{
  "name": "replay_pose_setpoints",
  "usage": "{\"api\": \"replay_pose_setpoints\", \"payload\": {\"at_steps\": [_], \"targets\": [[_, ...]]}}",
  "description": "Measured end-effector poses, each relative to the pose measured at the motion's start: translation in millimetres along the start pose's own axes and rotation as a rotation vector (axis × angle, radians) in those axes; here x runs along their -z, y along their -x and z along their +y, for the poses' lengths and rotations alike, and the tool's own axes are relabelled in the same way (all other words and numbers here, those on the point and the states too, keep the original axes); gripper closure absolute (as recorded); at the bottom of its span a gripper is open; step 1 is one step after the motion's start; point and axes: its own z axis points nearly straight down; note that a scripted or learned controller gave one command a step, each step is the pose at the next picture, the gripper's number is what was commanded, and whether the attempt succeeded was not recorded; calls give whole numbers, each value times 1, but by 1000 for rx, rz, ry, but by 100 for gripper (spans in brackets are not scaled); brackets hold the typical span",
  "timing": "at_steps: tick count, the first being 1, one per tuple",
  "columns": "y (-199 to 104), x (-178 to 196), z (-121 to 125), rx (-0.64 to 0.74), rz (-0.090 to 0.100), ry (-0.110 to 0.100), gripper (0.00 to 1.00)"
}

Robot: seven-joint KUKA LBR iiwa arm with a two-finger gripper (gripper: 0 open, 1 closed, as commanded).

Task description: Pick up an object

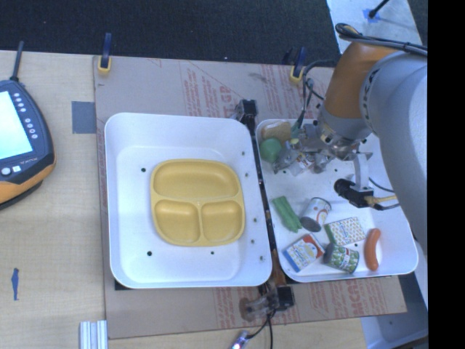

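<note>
Camera view: it looks down at a slant on two white bins that stand side by side on a brown cardboard sheet (182, 86).
Arm: the grey arm (396, 115) with the orange band comes in from the right and bends over the far part of the right bin (389, 266).
Gripper: the gripper (305, 157) is low in the far left area of the right bin, just beside the green ball (270, 149); I cannot tell if it is open or closed, and nothing can be seen held in it.
Green ball: it lies near the bin's left wall, to the left of the gripper; touching or not, I cannot tell.
Pale yellow thing (277, 129): it lies in the far left corner, just behind the ball.
Green long piece (285, 213): it lies flat near the left wall, in the middle of the bin.
Small can (314, 211): it lies tilted just to the right of the green piece.
Near part of right bin: a small blue and white carton (303, 252), a green can (341, 259) on its side, a patterned packet (346, 231) and an orange sausage (373, 249) are close together.
Left bin (127, 158): it holds a yellow divided tray (196, 202) in its middle.
Bench, left edge: a control pendant (22, 140) with a screen and an orange rim.
Far edge of the sheet: two blue clamps (105, 53).
</note>
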Motion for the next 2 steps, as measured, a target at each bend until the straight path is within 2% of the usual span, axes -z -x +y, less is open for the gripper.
{"api": "replay_pose_setpoints", "payload": {"at_steps": [1,2], "targets": [[-75,99,-81,9,-10,57,0],[-73,93,-163,10,-11,56,0]]}}
